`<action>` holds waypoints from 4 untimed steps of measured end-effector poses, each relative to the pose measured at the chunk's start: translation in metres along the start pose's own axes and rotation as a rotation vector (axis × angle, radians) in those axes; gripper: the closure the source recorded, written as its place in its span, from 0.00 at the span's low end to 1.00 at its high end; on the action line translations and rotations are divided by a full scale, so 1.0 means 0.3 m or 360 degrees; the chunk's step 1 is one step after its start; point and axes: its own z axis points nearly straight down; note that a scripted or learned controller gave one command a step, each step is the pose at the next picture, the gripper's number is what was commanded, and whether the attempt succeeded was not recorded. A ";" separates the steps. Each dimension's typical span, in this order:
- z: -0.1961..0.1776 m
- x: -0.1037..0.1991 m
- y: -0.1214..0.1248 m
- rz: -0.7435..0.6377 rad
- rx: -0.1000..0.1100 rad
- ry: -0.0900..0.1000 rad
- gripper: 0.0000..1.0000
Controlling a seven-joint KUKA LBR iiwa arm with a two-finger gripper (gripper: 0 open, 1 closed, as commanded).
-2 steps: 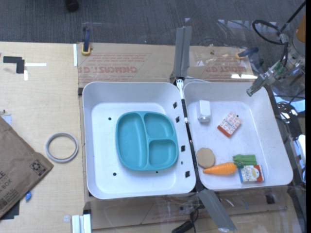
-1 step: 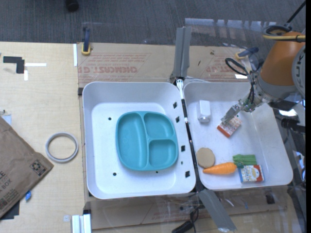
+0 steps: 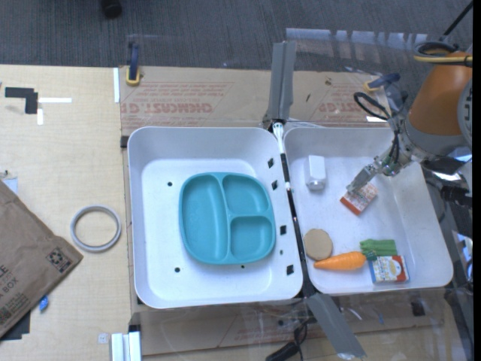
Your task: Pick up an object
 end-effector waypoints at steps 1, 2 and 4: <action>0.000 0.178 -0.104 0.0168 0.0002 0.0002 0.00; -0.035 0.173 -0.101 0.0173 -0.0004 -0.0004 1.00; 0.002 0.355 -0.081 0.0832 0.0005 0.0002 0.00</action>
